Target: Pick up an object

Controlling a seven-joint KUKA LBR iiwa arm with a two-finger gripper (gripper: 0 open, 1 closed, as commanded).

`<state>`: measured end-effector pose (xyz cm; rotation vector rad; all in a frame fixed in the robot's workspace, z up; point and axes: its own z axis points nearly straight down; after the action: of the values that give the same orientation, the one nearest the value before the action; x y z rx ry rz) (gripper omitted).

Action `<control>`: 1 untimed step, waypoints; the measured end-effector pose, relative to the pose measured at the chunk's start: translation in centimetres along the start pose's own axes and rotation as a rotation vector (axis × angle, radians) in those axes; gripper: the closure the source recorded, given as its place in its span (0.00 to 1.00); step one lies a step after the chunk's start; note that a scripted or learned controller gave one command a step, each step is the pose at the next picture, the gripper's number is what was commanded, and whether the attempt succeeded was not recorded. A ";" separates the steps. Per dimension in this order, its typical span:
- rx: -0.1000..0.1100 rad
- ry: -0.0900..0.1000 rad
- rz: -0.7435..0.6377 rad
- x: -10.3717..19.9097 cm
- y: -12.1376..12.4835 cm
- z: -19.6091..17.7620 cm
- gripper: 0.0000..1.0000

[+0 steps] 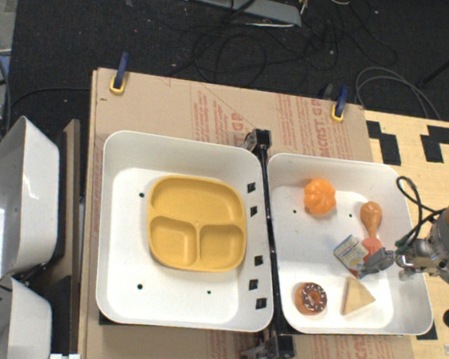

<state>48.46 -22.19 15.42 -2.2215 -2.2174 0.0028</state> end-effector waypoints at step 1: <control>0.001 0.001 0.000 0.0 -0.6 4.5 0.00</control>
<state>47.87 -22.14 10.97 -2.2207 -2.2168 0.0026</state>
